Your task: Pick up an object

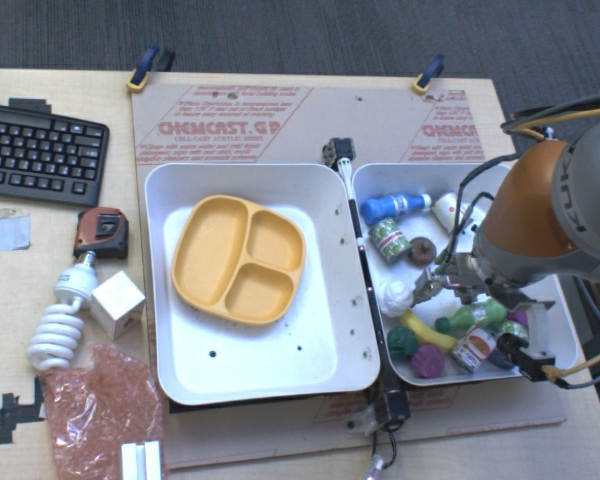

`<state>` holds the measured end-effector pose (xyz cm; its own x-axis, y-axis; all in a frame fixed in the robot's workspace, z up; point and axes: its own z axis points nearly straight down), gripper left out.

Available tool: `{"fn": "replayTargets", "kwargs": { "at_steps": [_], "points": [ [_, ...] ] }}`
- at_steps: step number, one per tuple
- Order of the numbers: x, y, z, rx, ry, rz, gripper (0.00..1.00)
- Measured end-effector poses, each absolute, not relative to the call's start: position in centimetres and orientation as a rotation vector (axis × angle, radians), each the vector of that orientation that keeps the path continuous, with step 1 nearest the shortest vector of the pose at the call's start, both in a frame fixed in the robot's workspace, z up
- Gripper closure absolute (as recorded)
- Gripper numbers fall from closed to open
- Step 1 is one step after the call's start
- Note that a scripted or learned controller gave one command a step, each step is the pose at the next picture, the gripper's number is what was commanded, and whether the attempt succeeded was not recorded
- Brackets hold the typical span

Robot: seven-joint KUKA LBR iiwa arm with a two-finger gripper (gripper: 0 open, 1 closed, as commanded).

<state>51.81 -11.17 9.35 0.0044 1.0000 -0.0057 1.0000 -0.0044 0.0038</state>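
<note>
Bench stock, as we list it from largest to smallest: two white bins, the left bin (250, 378) and the right bin (570, 343), side by side and touching along a shared edge. We count one arm (540, 218), grey with an orange band, reaching in over the right bin, its gripper (442, 286) low among the clutter; we cannot tell its state, since the wrist covers it. One yellow divided tray (240, 258) with three compartments lies alone in the left bin. All pickable objects sit in the right bin: one blue bottle (395, 206), one green patterned can (388, 238), one banana (427, 328), one red-labelled packet (473, 349), one green ball (402, 342), one magenta ball (428, 362), one dark ring (421, 250), and one white lump (396, 295) just beside the gripper, which we judge the likeliest target. Risks, in our judgement: the pieces lie packed and touching, so a closing grasp may shove neighbours aside, catch two at once, or pinch nothing; the round balls may roll away; the soft white lump may slip free as the arm lifts.
</note>
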Motion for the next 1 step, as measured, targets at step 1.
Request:
{"fn": "replayTargets", "kwargs": {
  "at_steps": [1],
  "points": [
    [51.91, -11.08, 10.31, 2.223, 2.213, 0.002, 1.00]
  ]
}}
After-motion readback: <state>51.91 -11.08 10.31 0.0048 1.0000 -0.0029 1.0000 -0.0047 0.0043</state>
